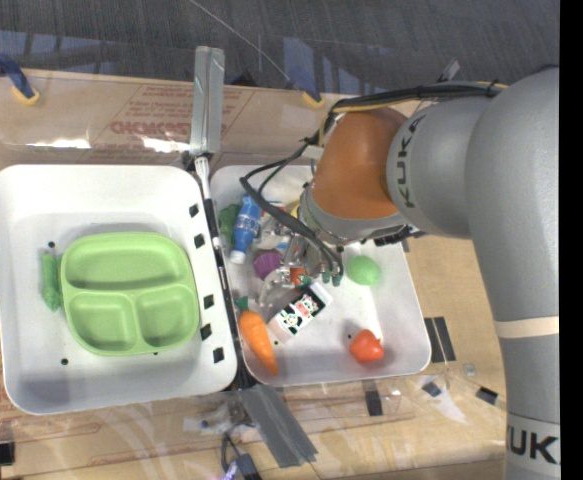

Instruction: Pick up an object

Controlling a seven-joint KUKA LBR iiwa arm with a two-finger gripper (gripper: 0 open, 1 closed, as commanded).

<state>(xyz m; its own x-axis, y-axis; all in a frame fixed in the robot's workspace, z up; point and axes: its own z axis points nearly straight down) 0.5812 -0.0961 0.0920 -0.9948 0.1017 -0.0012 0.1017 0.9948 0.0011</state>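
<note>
glossy white bin (pixel 406 313), metal claw (pixel 289 280) grip unclear, tapered orange carrot (pixel 257 340)

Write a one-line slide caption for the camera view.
KUKA arm's gripper lowered into the right bin among toys; green divided tray sits in the left bin.

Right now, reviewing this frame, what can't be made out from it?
- Gripper: open or shut is unclear; wrist and clutter crowd it in the camera view.
- Blue bottle: its label is too small to read.
- Purple object: partly covered by the gripper, identity unclear.
- Right bin: its upper part is hidden under the arm.
</note>
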